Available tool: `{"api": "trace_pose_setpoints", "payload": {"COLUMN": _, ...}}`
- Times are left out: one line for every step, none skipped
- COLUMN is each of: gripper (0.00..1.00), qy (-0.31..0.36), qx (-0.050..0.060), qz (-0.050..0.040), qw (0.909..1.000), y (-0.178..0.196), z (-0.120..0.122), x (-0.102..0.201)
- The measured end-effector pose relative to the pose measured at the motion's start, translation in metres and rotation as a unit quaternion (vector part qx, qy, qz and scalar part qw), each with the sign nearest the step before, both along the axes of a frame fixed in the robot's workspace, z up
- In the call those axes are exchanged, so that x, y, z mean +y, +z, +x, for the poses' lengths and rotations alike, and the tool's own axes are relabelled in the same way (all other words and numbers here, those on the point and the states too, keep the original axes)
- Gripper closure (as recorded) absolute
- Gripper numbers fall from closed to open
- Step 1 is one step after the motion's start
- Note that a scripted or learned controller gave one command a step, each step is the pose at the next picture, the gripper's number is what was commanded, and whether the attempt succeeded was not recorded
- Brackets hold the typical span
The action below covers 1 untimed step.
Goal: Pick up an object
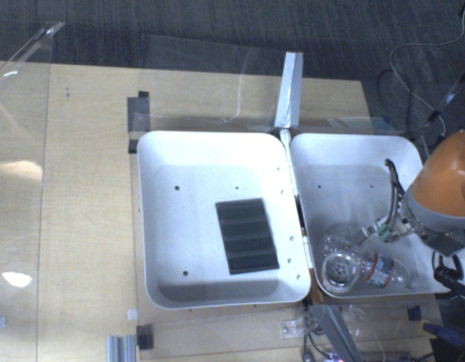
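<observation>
A black ridged rectangular pad (247,235) lies flat in the left bin (164,202), right of its middle. In the right bin (331,172) a clear plastic cup (339,267) lies at the front left corner. Beside it, to the right, is a clear bottle-like piece with a coloured label (380,271). My gripper (379,231) reaches in from the right under the orange band (445,179). It hangs low over the right bin, just above and behind the clear items. Whether it touches them cannot be made out.
A grey metal post (289,89) stands behind the seam between the bins. Cables (414,59) trail at the back right and others at the front right (444,266). A clear sheet (36,164) covers the bench at the left.
</observation>
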<state>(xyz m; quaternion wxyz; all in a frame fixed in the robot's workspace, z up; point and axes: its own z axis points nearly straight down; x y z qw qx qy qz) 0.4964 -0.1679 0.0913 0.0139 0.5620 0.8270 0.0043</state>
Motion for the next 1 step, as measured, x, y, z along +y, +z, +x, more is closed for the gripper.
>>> {"api": "trace_pose_setpoints", "payload": {"gripper": 0.0, "qy": 0.018, "qx": 0.006, "qz": 0.0024, "qw": 0.9998, "y": -0.0017, "z": 0.0177, "x": -0.0374}}
